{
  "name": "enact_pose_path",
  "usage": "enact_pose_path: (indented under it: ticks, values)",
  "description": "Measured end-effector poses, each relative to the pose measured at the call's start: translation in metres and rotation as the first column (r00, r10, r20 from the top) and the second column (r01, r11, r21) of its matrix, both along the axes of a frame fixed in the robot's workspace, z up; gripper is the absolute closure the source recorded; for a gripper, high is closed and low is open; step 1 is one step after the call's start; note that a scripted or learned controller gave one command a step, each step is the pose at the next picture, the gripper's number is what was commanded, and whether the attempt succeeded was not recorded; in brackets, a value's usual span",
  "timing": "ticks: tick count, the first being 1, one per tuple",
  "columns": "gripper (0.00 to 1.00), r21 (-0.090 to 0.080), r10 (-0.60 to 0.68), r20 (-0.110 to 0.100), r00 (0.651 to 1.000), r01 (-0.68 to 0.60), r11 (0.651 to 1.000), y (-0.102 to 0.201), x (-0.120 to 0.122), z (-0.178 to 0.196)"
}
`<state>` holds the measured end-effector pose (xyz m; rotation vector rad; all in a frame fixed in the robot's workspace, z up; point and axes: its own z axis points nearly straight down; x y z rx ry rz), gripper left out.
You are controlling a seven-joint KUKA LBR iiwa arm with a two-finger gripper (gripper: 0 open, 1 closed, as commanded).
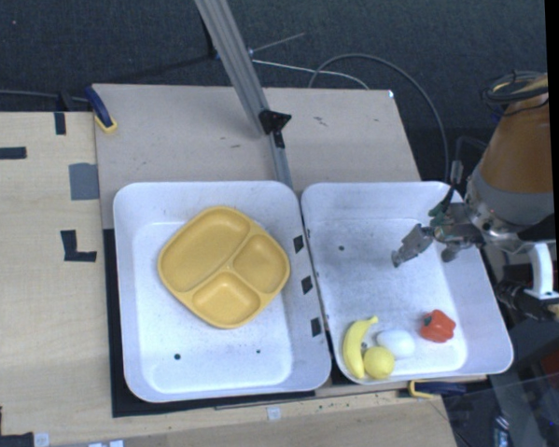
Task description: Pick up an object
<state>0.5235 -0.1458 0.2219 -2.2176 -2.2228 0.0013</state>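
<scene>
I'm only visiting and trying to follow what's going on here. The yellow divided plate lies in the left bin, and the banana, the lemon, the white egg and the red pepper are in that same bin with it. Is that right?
Not quite. The camera view shows the yellow divided plate in the left bin, but the banana, lemon, white egg and red pepper are in the right bin.

1. This looks like a robotics lab: a plywood bench (246, 126) at twelve o'clock carries an aluminium mast (236, 57) and loose cables (365, 69).
2. Black tape marks (75, 245) dot the wooden surface at nine o'clock.
3. Dark carpet (83, 37) borders the top.
</scene>
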Motion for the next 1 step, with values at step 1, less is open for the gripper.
enact_pose_path:
  ticks: [1]
  values:
    - [0.00, 0.000, 0.000, 0.000, 1.000, 0.000, 1.000, -0.0002, 0.0000, 0.0001]
